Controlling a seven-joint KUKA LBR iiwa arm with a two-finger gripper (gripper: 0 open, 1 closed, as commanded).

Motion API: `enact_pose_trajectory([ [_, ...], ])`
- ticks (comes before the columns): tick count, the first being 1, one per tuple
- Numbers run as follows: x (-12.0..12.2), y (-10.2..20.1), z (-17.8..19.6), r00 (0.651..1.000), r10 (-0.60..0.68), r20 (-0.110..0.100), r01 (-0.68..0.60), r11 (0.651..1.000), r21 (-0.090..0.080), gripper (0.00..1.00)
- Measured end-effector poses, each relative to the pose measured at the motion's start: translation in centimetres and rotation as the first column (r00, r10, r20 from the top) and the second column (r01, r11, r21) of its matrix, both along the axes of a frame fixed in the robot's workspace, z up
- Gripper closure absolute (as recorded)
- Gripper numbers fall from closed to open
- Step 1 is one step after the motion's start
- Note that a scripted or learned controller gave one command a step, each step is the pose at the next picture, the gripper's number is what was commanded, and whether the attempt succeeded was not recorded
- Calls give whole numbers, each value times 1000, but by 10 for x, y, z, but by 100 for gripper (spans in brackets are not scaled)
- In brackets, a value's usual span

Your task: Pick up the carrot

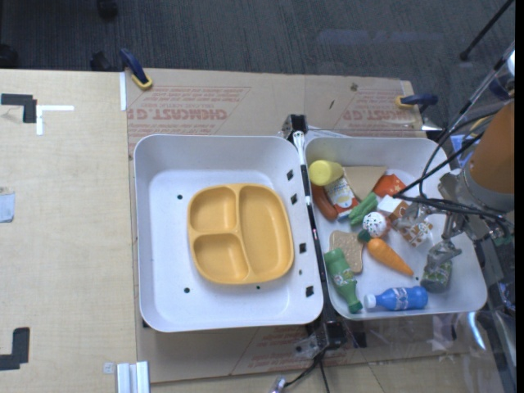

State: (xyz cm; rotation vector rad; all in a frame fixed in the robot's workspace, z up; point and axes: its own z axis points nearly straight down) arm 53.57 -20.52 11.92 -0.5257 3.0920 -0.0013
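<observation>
We see the carrot (390, 257) lying loose among toys in the right bin (471, 297); our tool (440, 262) hovers beside it, its state unclear.

You can read one marking: red print on the cardboard sheet (270, 105) just behind the left bin (147, 219), upside down and mirrored in this view, with its large line appearing to spell "CHICAGO". The smaller red lines beneath it are too fine to read. The labels on the bottles in the adjoining bin are illegible.
</observation>
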Motion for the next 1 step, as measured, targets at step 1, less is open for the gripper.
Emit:
enact_pose_trajectory([
  [1,-35,36,-17,998,47,42,-47,999,-12,0],
])
